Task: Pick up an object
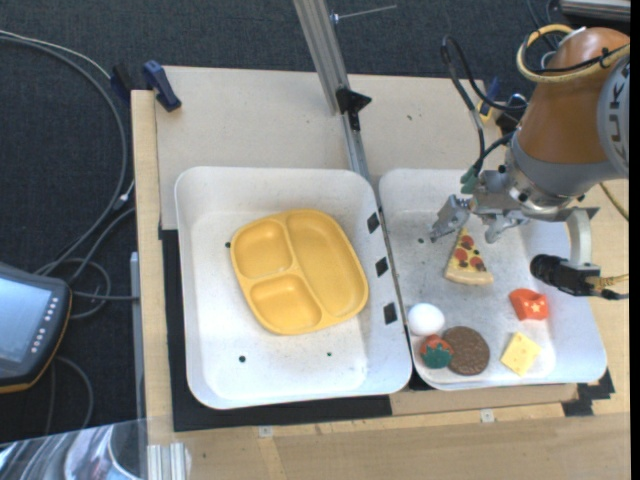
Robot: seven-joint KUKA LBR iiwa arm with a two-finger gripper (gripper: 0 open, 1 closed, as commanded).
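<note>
Nearest me, a brown round patty (466, 349) lies at the right bin's (592, 352) front edge. Farther back, the gripper (470, 223) hovers over the triangular pizza slice toy (467, 259), fingers spread wide and holding nothing, seemingly lined up to grasp it.

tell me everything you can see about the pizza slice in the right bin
The pizza slice looks like a plastic toy wedge: yellow cheese top with red and green spots, and a pale tan crust along its lower edge. It lies flat on the floor of the right bin, tip pointing up toward the gripper just above it. No other food touches it.
</note>
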